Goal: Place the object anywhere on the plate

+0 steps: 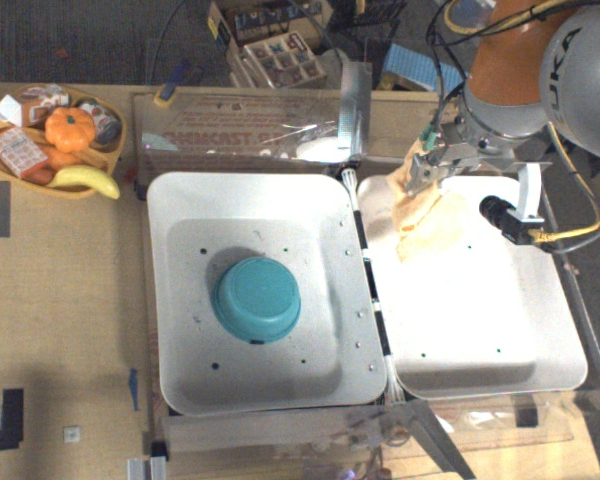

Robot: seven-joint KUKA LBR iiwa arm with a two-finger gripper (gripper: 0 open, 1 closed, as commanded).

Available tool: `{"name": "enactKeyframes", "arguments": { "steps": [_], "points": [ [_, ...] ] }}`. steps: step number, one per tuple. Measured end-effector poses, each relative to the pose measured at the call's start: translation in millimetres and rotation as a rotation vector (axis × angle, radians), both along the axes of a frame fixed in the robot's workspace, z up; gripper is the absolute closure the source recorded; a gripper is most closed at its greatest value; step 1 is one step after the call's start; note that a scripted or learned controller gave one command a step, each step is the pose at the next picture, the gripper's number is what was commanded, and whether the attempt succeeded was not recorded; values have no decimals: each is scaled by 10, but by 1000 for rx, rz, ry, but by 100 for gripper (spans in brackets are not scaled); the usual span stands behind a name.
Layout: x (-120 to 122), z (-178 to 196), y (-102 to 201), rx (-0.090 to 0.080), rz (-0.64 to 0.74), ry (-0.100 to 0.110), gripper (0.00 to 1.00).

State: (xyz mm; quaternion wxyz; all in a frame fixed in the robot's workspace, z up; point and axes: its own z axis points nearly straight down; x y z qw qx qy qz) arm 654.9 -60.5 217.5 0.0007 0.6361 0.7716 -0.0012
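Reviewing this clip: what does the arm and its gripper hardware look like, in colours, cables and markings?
The arm is rounded and grey, with dark lettering, partly cut off, on its shell and an orange band above the wrist. Yellow and black cables loop over the orange section, and another yellow cable trails out near a black fitting beside a white bracket. The gripper is a small metallic assembly with thin wires; its details are blurred.

A round teal plate (258, 299) lies upside down or flat in the middle of the left bin (180, 218), resting on the bin floor. The object, a pale yellowish, cloth-like piece (420, 211), hangs at the far left corner of the right bin (520, 348), its lower end trailing toward the floor.
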Motion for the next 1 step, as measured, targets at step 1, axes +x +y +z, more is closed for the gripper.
{"name": "enactKeyframes", "arguments": {
  "steps": [1],
  "points": [
    [10, 74, 6, 0, 2, -4, 100]
  ]
}}
